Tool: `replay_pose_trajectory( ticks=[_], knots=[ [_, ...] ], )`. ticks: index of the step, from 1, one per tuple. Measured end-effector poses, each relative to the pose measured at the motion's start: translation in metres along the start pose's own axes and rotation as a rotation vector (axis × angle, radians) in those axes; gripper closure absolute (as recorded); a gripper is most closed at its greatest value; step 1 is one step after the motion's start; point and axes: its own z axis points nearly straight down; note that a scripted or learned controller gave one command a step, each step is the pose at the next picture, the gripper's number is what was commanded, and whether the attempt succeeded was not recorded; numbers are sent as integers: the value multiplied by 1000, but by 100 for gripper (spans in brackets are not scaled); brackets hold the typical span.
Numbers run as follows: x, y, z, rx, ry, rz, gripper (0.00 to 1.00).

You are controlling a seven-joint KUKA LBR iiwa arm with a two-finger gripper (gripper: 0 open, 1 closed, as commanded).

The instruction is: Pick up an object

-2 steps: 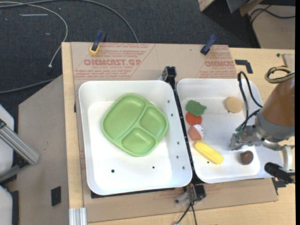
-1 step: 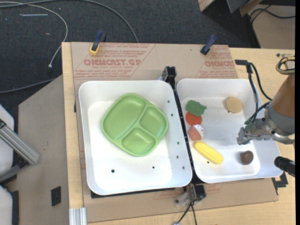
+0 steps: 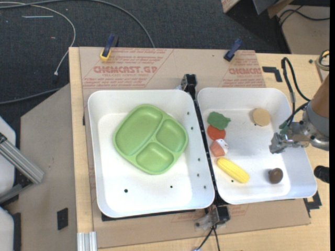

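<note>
**Brown ball nearest, nothing picked yet**

Brown ball point(image 3: 276, 175) sits in right bin point(image 3: 246, 196), near front-right corner. Gripper point(image 3: 276, 144) hovers just above/behind it; can't tell its opening, nothing visibly held. I judge approach phase: next needs descent over ball. Corn point(image 3: 233, 170), tan disc point(image 3: 261, 116) well apart; bin wall close. Green tray point(image 3: 151, 138) fills left bin point(image 3: 104, 192).

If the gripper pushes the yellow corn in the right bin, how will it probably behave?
The yellow corn looks long and rounded, so it would probably roll sideways or pivot rather than slide straight. Its surface seems smooth, perhaps slippery. It lies free on the right bin floor, apart from its neighbours.
</note>
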Motion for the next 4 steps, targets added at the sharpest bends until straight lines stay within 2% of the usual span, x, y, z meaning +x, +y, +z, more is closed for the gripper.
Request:
replay_pose_trajectory(
  ticks=[1, 2, 3, 4],
  knots=[
    [0, 1, -25, 2, 0, 0, 100],
    [42, 28, -18, 3, 3, -4, 100],
    [97, 48, -30, 3, 3, -6, 100],
    [135, 74, -27, 4, 2, -4, 100]
  ],
)
